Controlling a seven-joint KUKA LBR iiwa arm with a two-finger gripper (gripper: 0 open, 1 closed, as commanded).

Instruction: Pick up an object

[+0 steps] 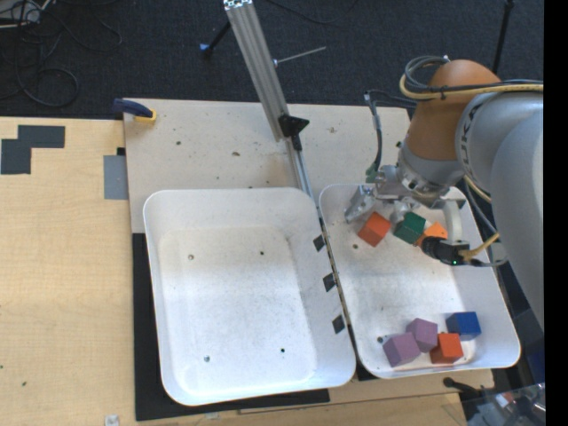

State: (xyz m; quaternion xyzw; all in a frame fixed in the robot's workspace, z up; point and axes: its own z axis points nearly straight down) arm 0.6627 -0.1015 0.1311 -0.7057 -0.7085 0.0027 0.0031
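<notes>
Claw (383,204) low over far end of right bin (404,278), arm w/ orange band (444,114) coming in from right. Finger state: can't tell, blocked by wrist. Orange cube (374,229) and green cube (410,229) just below claw, touching or nearly. Near corner of same bin: 2 purple cubes (413,340), blue cube (463,324), orange-red cube (448,349) clustered. Left bin (235,291) beside it on surface (213,149).

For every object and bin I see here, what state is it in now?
Tool: low over the right bin's far end, above the orange and green blocks.
Orange block: tilted, in the right bin.
Green block: beside it, under the tool.
Two purple blocks, blue block, orange-red block: clustered in the near corner.
Right bin: holds all blocks.
</notes>
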